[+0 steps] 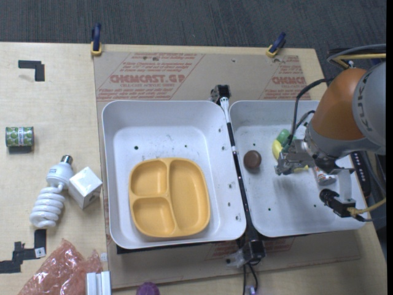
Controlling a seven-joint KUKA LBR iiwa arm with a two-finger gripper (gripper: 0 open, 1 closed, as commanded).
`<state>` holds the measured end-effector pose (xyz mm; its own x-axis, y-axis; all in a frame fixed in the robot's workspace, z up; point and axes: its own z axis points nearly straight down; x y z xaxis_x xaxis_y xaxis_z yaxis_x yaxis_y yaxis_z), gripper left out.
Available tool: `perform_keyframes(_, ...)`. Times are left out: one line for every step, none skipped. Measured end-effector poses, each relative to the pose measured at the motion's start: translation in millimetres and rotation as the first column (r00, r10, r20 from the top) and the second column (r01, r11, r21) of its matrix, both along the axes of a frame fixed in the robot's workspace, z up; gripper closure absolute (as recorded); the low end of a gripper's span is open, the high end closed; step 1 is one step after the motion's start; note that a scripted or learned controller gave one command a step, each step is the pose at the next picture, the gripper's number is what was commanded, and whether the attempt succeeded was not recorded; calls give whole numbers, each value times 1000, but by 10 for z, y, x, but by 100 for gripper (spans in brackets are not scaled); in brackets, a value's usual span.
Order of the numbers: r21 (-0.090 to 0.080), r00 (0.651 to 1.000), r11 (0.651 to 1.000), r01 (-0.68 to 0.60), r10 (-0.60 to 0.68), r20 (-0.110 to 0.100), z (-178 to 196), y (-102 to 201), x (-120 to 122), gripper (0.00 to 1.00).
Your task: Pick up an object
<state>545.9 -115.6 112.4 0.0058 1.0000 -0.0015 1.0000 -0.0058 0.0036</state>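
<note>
The grey arm with the orange band (344,106) reaches into the right shallow white bin (295,217), its tool (286,165) low over the bin floor near the far left part. Whether the tool is released or clenched I cannot tell. Just beside it, touching or nearly so, lie a small yellow and green object (281,141), partly hidden by the arm. A round brown ball (252,159) rests on the bin floor just left of the tool, apart from it. The left white bin (123,128) holds a yellow plastic divided plate with three compartments (169,196). On the bench (49,103) at left lie a white spiral light bulb (50,195) and a small white cube (85,186).
</note>
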Motion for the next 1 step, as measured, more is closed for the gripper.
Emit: perform_keyframes(0, 1000, 1000, -1, 1, 0, 0, 1, 0, 0)
